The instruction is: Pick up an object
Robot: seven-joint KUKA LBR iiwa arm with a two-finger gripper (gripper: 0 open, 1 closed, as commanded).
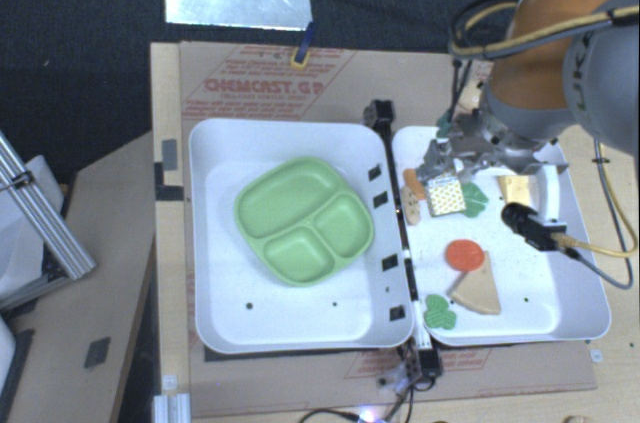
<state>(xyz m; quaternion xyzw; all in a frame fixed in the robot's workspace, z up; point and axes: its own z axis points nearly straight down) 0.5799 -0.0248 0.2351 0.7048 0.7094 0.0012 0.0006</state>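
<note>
**Camera view: claw low over the far corner of the right bin, by the divider**

I see the arm (548, 41) reaching in from the right, with the claw (447, 169) in the far part of the right bin (582, 313), close to the black divider (394, 201) between the 2 bins. I cannot tell whether the claw is open or closed, and nothing shows as gripped.

Just below the claw in the view lies a yellow speckled square (446, 197). An orange strip (412, 183) sits beside it, hard against the divider edge. A green scrap (475, 201) touches the square's right side. A yellow block (515, 188) lies further right, near the far wall.

Towards the near wall, a red disc (464, 255) touches the tip of a tan wedge (480, 295). A green leaf (438, 313) sits in the near corner by the divider. Bare white floor shows to the right of the wedge, out to the rim.

In the left bin (215, 211), a green plate (300, 221) with 3 compartments lies in the middle. A band of bare floor runs all round it, widest along the near wall.
</note>
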